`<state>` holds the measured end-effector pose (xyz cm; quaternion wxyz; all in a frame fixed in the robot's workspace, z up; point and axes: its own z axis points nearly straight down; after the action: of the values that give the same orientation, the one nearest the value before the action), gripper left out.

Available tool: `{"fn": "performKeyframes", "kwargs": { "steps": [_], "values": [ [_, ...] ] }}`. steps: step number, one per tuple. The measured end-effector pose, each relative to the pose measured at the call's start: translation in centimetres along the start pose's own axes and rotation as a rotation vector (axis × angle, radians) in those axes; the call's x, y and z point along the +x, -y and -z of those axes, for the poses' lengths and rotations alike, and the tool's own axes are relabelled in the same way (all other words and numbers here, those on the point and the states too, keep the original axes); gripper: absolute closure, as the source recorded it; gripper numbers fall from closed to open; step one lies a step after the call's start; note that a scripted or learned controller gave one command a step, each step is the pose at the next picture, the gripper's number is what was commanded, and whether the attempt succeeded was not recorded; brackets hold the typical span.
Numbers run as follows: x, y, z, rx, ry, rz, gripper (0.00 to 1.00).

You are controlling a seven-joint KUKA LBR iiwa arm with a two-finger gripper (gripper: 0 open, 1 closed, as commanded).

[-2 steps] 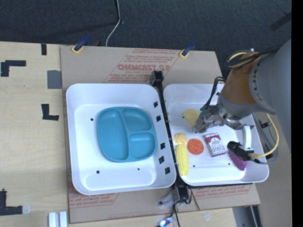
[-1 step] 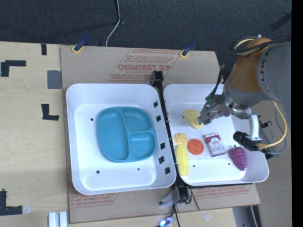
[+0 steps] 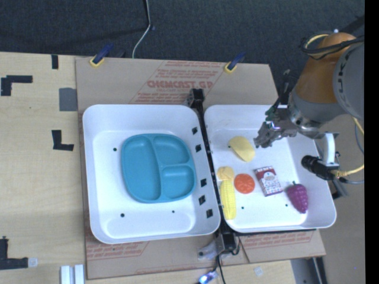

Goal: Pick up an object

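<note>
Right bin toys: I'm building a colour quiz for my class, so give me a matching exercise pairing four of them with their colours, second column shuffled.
Things:
1. corn cob
2. tomato
3. grapes
4. small carton

Colours:
A. purple
B. red and white
C. yellow
D. orange-red

Pairs: 1-C, 2-D, 3-A, 4-B

All four lie in the right bin.

Divided plate in left bin
</note>
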<state>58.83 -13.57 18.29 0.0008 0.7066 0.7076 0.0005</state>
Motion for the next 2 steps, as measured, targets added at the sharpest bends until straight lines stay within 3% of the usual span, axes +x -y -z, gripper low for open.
{"fn": "performKeyframes", "kwargs": {
  "steps": [1, 2],
  "values": [
    [-0.6, -0.3, 4.4, -0.001, 0.001, 0.000, 1.00],
    [4.6, 1.7, 5.0, 0.003, -0.001, 0.004, 1.00]
  ]
}}
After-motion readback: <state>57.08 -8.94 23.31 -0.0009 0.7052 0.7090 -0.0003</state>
